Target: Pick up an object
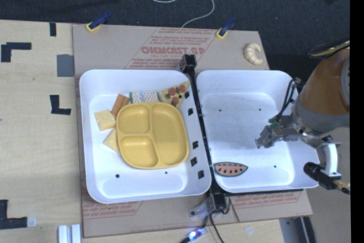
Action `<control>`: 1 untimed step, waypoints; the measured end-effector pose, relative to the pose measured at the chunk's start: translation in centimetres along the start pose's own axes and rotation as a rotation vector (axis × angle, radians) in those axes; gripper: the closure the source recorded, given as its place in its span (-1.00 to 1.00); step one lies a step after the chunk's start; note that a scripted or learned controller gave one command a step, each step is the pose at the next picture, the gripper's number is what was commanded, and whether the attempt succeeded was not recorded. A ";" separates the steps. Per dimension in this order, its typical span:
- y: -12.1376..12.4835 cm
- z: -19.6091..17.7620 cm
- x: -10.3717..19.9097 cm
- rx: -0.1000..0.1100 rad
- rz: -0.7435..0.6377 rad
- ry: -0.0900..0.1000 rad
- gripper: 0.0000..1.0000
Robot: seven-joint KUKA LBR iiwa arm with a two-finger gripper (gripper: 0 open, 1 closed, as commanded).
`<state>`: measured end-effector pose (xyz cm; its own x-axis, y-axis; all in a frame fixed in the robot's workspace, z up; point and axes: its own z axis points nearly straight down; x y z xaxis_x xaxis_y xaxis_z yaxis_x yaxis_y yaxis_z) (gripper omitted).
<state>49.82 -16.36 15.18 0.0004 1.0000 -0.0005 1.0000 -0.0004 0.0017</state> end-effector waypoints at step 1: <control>-0.2 -6.3 0.2 -0.003 -0.002 -0.001 1.00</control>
